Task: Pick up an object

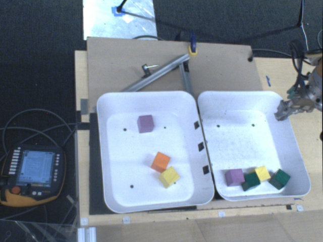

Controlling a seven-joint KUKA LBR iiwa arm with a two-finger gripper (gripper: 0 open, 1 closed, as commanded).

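Four cubes sat in a row along the near wall of the right bin [292, 150], and the gripper [282, 111] hung at that bin's far right rim.

Purple cube [234, 176], dark green cube [251, 180], yellow cube [262, 173] and a second green cube [279, 178] lay touching or nearly so (whether the gripper was wide or narrow could not be told). Crowding against the bin wall likely risked a finger landing on a neighbour or the rim. Left of that bin, another bin [108, 135] held a lone purple block [145, 123], well apart from an orange block [160, 161] touching a yellow block [169, 177].
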